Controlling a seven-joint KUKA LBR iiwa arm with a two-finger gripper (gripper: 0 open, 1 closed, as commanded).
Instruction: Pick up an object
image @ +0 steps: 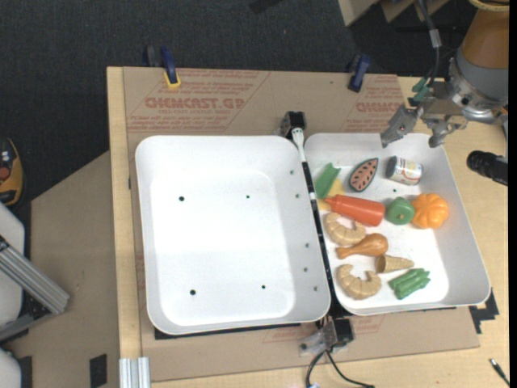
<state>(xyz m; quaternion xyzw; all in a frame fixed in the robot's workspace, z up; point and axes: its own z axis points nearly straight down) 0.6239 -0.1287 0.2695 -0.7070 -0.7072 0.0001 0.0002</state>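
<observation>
toy food in the right bin (464, 241), tool (414, 134) hanging above its far edge.

the tool's two fingers stand apart with nothing between them, over the bin's upper rim, just above a small silver can (405, 170). in the bin lie a carrot (355, 208), an orange pumpkin (430, 209), a green pepper (399, 211), a drumstick (363, 247), two shrimp, a green pod (409, 281) and a sliced fruit piece (363, 175). the left bin (161, 217) sits beside it, touching. the brown sheet (242, 95) on the table reads "chemcast gp" in red; the print at its right is partly hidden.
</observation>
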